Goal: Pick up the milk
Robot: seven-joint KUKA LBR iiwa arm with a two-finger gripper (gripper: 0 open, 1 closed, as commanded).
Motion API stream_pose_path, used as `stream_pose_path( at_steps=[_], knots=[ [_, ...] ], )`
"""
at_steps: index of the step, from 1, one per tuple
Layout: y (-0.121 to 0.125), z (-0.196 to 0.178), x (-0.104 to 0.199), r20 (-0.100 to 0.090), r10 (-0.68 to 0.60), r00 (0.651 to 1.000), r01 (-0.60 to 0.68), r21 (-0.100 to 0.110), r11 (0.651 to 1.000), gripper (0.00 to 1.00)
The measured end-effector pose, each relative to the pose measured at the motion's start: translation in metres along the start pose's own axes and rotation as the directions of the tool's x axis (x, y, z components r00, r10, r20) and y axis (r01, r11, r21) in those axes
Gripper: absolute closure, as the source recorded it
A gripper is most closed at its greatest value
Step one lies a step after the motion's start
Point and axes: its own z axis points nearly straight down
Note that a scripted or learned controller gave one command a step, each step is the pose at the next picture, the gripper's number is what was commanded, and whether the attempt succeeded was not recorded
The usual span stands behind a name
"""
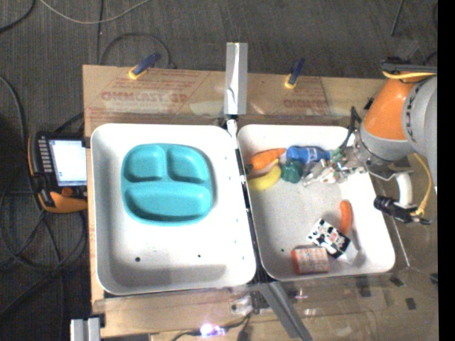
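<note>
The left bin (pixel 106 261) holds a teal divided plate (pixel 168 182). In the right bin (pixel 284 265), the gripper (pixel 317 171) hovers near the far wall, jaws released, while the cow-patterned milk carton (pixel 331 238) lies near the front.

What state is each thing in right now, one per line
milk: lying in the right bin, near its front, untouched
gripper: low over the right bin's back, beside the blue bottle
teal tray: flat in the left bin, nothing on it
banana: lying by the carrot
</note>
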Motion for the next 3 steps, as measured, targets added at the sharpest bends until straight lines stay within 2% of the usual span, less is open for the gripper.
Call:
stream_pose_path(
  at_steps=[1, 2, 3],
  knots=[
    [-0.003, -0.008, -0.003, 0.008, 0.0, 1.0, 0.0, 0.005, 1.0, 1.0],
    [-0.001, 0.0, 0.024, 0.01, -0.014, 1.0, 0.014, 0.008, 1.0, 1.0],
    [-0.002, 0.0, 0.024, 0.009, -0.015, 1.0, 0.014, 0.009, 1.0, 0.0]
  ],
)
